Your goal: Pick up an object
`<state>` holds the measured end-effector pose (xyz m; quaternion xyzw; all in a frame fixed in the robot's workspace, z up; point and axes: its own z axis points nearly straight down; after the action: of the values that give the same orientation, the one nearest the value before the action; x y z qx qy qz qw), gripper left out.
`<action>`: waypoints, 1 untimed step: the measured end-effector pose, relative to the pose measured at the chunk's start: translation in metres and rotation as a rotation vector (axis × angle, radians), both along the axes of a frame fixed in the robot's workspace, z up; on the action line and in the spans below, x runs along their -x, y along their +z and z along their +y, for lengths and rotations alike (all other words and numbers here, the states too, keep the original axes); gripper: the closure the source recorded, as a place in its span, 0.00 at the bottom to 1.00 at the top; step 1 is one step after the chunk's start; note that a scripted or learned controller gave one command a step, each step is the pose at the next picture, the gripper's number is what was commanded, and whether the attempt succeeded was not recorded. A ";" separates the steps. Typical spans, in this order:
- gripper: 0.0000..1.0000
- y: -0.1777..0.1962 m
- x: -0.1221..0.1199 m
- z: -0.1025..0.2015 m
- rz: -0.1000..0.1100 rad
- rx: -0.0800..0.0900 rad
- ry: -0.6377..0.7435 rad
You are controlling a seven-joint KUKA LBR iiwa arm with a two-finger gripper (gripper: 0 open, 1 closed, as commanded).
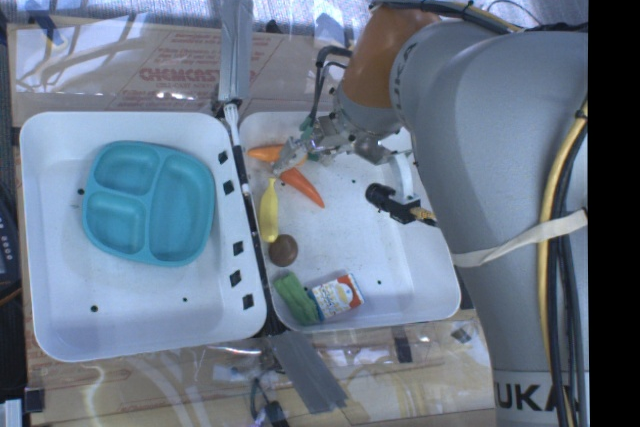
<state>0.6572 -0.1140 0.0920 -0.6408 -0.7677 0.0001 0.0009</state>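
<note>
My gripper hangs low over the far left part of the right bin, right above two orange carrots: one by the bin's left wall, the other slanting toward the bin's middle. A yellow banana lies just in front of them, with a brown round fruit below it. A green item and a small juice carton rest near the front wall. Nothing shows between the fingers.
The left bin holds a teal divided plate. A divider wall with black clips separates the two bins. The grey arm covers the right side of the right bin.
</note>
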 end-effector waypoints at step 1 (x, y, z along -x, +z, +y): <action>1.00 0.010 0.000 0.001 0.002 0.002 0.009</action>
<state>0.6575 -0.1126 0.1020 -0.6375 -0.7705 0.0014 0.0011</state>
